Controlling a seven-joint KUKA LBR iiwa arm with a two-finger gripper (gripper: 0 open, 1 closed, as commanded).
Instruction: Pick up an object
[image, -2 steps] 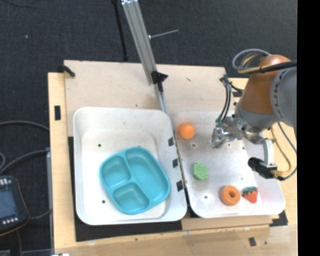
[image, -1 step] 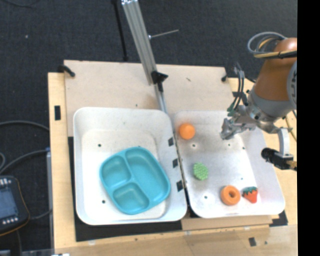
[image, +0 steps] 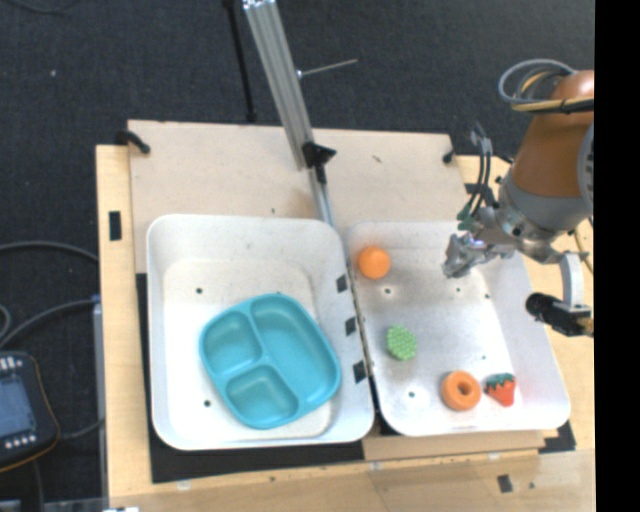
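Jaws first: honestly can't tell how they stand, since the gripper (image: 458, 262) is just a small grey blur from this high angle. It's hanging over the far right part of the right bin (image: 520, 330), close to that bin's far edge, and I see nothing between its tips. The arm (image: 545, 160) comes in from the right side, grey with the orange section above the wrist.

Stuff in the right bin, 4 items:
- an orange ball (image: 374, 263) in the far left corner, well apart from the gripper
- a green bumpy thing (image: 402, 343) roughly mid-bin, a bit toward the left edge
- an orange ring (image: 461, 390), donut-looking, near the near edge
- a strawberry toy (image: 501, 388) just beside the ring, toward the near right corner; looks almost touching, but I can't say for sure

Any of those could be the object to pick up, and all 4 are sitting on the bin floor.

Left bin (image: 175, 250) has 1 thing: a teal divided plate (image: 268, 359) with 3 compartments, sitting toward the near right corner of that bin.

Both bins sit side by side on the tan bench (image: 220, 165), and a metal pole (image: 282, 80) slants up from the bench's far side between them.
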